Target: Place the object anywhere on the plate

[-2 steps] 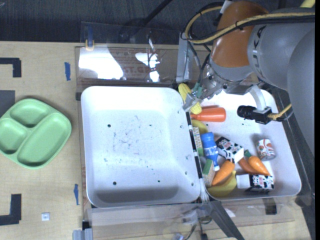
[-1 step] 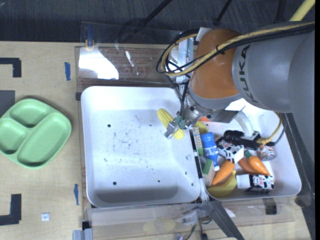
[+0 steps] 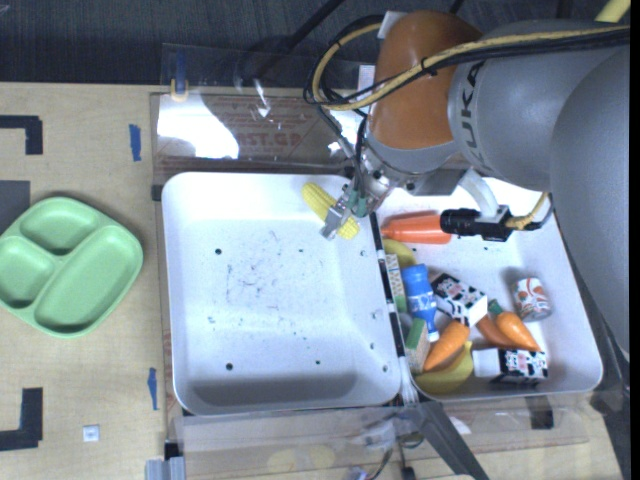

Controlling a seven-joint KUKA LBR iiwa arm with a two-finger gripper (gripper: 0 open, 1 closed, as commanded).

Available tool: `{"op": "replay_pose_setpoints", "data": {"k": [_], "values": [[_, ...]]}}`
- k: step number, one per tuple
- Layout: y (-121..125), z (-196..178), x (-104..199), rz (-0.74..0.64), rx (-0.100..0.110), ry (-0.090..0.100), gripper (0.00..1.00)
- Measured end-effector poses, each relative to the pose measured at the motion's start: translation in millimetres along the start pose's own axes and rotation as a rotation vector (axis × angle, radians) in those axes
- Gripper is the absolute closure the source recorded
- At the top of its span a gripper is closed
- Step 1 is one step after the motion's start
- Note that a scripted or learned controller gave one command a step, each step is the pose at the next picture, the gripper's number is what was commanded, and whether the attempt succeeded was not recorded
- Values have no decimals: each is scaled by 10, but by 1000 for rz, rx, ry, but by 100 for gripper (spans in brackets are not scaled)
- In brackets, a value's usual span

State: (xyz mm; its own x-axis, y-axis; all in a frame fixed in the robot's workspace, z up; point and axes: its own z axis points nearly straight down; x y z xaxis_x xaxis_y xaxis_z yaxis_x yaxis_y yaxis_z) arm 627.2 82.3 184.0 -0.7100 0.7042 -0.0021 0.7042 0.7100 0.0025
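The gripper [image 3: 338,218] holds a yellow corn [image 3: 328,208] between its fingers. The green plate [image 3: 66,264] lies well apart, to its left.

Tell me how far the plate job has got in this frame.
Nothing is placed yet: the green plate on the bench left of the bins carries no object. In hand: the gripper sits over the left bin's far right corner with a yellow toy at its tip; whether it is gripped is unclear. Left: carry it to the plate and release.
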Motion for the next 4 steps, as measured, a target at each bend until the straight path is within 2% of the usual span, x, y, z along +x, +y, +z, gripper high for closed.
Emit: {"op": "replay_pose_setpoints", "data": {"k": [1,2,3,4], "values": [[-450,2,473,-2,4,4,100],[-450,2,472,-2,4,4,0],[-438,-89,465,-2,2,3,100],[-438,-88,465,-2,2,3,0]]}}
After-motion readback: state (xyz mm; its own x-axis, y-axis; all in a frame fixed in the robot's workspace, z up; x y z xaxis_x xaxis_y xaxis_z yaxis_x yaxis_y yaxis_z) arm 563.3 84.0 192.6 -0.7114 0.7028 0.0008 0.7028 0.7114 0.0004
